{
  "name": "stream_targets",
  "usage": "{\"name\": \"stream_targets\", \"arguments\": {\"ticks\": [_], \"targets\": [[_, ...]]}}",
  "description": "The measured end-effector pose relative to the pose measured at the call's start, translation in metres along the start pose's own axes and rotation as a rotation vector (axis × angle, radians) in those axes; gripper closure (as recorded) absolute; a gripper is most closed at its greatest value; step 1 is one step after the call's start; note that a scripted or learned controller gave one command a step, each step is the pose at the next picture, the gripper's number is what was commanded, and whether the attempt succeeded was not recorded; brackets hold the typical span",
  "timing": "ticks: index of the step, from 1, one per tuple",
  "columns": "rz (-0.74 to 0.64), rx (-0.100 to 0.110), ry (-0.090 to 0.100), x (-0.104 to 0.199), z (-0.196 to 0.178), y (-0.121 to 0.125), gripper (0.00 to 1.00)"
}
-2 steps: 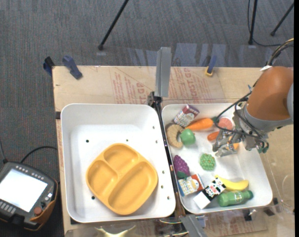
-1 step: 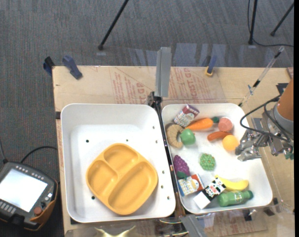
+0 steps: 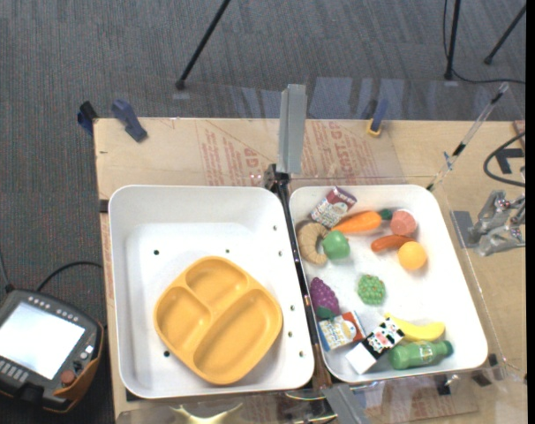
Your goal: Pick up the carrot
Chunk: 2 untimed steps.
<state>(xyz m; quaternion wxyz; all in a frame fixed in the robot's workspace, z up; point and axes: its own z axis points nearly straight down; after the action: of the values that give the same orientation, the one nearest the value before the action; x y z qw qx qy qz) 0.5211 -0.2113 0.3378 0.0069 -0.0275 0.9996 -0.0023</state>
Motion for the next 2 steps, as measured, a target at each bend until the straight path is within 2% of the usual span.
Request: {"name": "stream_targets", "arguments": {"ticks": [1,2], "targets": [[-0.197,-0.003,0.002,-0.027,-0.132,-0.001,1.0],[-0.513,-0.012,0.012,0.003,-0.052,0.0,1.0]]}}
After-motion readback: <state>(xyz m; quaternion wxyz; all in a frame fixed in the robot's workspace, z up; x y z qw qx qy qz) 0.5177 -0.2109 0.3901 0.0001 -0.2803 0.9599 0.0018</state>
